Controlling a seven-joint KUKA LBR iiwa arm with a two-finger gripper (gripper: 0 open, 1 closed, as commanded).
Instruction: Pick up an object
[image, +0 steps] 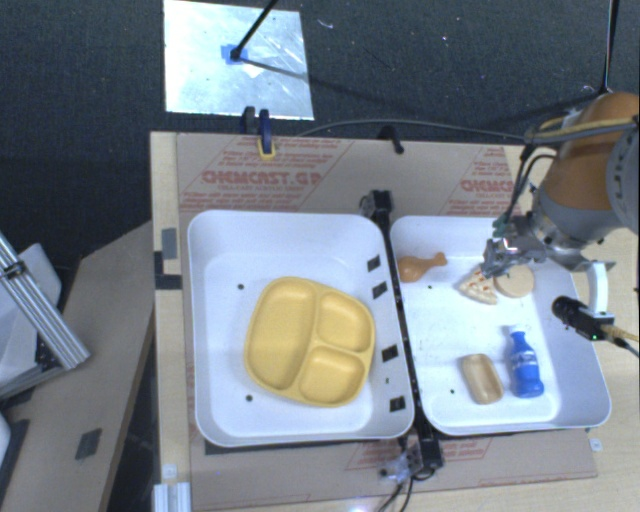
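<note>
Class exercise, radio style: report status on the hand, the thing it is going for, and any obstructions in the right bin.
Hand low over pizza slice, right bin. Nothing seen gripped. Round cookie touching slice; drumstick, bottle, bread apart.

The bench (120, 300) carries a brown sheet of board (300, 170) (printed with red lettering), and on that sit two shallow white bins, the left bin (215, 250) and the right bin (580, 395), touching along a black-clipped seam.

One fixed camera looks down at a slant on the bench (250, 165). Both bins (215, 300) sit mid-frame. The arm (590, 170) enters from the right.
</note>
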